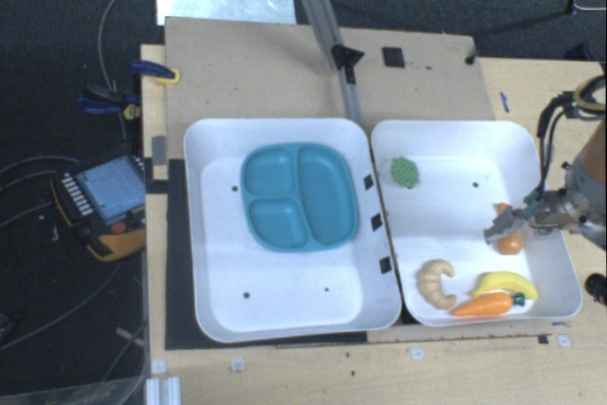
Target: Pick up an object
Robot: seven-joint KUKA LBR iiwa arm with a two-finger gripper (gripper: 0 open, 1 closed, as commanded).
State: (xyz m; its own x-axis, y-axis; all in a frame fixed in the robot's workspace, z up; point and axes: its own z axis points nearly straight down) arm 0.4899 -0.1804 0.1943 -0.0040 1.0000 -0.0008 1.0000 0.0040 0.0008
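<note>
The right bin (446, 142) holds several toy foods: a green bumpy piece (405, 172) near its back left, a tan croissant (436, 283), a yellow banana (506, 283) and an orange carrot (484, 304) along the front. A small orange ball (510, 243) lies near the right wall. My gripper (505, 225) reaches in from the right and sits right over the orange ball, touching or nearly touching its top. The fingers are too small and blurred to read.
The left bin (218, 299) holds a blue divided plate (300, 195). A metal pole (318, 0) slants across the back of the bench. Cables, clamps and a handheld pendant (104, 199) lie off the bench's left side.
</note>
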